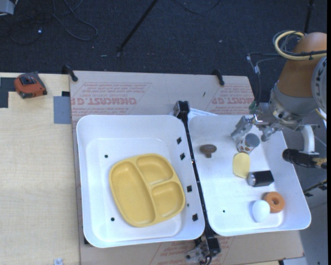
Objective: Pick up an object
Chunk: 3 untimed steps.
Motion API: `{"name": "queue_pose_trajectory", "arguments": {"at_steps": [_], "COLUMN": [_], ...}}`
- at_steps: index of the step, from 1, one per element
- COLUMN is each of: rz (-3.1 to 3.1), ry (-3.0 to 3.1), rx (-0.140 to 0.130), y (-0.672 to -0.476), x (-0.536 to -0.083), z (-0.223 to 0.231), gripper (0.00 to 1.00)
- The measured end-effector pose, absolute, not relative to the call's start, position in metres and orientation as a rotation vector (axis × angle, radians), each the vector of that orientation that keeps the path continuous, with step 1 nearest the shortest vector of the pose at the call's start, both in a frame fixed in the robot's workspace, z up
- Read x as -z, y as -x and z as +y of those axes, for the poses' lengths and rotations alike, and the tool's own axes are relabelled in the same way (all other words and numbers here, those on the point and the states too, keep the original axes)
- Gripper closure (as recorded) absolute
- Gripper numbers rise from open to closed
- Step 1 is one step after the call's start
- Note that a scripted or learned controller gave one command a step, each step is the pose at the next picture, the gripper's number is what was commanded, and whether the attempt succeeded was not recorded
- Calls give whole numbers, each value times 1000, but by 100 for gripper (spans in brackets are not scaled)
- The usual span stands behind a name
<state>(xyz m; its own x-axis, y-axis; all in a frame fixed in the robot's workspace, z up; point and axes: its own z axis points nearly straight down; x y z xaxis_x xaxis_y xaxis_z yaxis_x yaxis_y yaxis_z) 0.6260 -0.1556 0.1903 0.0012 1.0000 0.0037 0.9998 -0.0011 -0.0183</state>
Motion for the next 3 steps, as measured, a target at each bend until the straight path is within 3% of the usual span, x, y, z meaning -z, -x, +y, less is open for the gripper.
{"name": "queue_pose_trajectory", "arguments": {"at_steps": [1, 2, 3], "rz": [-2218, -2216, -2229], "ry": [2216, 2216, 2231], "rx": [-6, -9, 8], "y": [-629, -624, -629], "x": [-198, -139, -133], "z": [-156, -164, -167], "gripper": [0, 0, 0]}}
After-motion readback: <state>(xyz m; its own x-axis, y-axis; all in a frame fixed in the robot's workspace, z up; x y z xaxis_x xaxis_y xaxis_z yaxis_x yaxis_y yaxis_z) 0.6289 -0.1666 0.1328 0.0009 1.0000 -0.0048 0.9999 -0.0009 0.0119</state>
